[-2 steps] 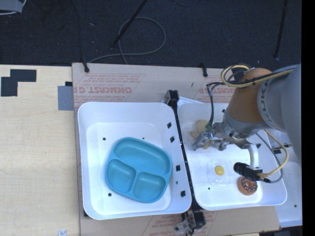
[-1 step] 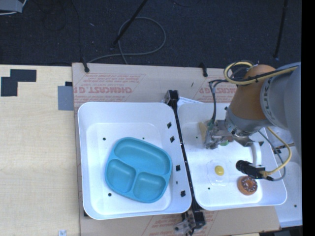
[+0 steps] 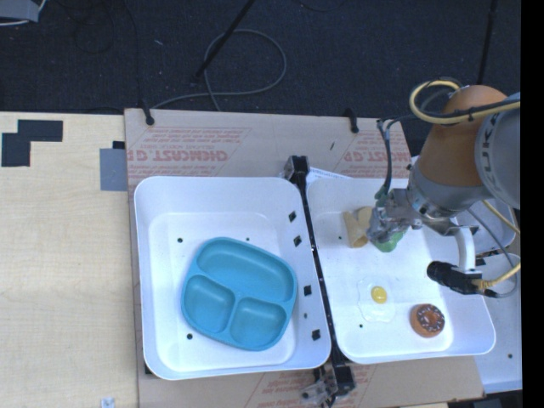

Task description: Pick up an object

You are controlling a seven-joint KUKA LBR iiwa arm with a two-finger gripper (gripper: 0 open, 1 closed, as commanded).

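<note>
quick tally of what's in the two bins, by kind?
Blue divided plate: 1, in the left bin
Fried egg toy: 1
Donut toy: 1
Tan piece: 1
Green item under the gripper: 1, kind unclear
Right bin holds the last four.
Total: 5

— Where is there room in the right bin (image 3: pixel 476 334)?
— Bare floor along its left side and middle. A fried-egg toy (image 3: pixel 377 301) and a donut (image 3: pixel 427 320) lie near the front, apart from each other.
— And the left bin (image 3: pixel 157 228)?
— A blue divided plate (image 3: pixel 239 292) takes the middle; only the margins around it stay free.
</note>
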